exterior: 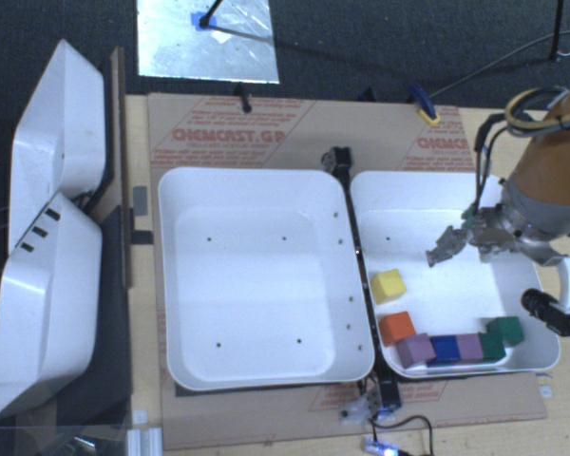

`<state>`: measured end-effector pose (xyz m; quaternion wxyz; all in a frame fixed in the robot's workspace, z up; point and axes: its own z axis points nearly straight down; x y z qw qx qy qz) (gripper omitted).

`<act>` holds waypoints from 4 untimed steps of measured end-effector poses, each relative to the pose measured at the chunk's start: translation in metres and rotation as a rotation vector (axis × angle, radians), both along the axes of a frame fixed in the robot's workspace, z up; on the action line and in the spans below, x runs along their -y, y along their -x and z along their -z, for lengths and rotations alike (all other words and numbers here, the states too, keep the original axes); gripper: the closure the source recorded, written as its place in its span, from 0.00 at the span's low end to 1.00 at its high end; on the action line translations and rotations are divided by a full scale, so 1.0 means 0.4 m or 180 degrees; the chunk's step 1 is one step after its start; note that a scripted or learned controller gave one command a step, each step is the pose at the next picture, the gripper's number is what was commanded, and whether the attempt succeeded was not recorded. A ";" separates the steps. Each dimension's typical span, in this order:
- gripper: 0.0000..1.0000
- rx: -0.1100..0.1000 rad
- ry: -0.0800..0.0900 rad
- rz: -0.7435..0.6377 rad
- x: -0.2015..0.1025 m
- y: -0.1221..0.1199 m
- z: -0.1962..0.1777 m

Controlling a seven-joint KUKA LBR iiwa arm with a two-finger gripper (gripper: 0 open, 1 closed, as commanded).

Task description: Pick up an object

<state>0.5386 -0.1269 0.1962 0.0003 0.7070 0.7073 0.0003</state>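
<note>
In the right bin (408,207) lie several blocks. A yellow block (388,285) sits near the bin's left wall, with an orange block (395,327) below it. Along the front wall run a purple block (416,349), a blue block (446,349), another purple block (469,347) and a green block (503,334). My gripper (446,248) hangs over the bin's middle, up and to the right of the yellow block, pointing left. Nothing shows between its fingers. The arm's orange band (556,164) sits at the right edge.
The left bin (256,188) stands beside the right one on a cardboard sheet (228,126). A black divider clamp (339,159) sits between the bins at the back. White housings (52,217) stand at the far left. Cables and a blue clip (423,103) lie behind the right bin.
</note>
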 end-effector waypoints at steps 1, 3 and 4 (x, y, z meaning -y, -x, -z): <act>0.00 0.0006 -0.0002 0.0048 -0.088 0.087 -0.057; 0.00 -0.0002 0.0002 -0.0004 -0.023 -0.180 0.250; 0.00 -0.0011 -0.0002 0.0005 -0.037 -0.006 0.276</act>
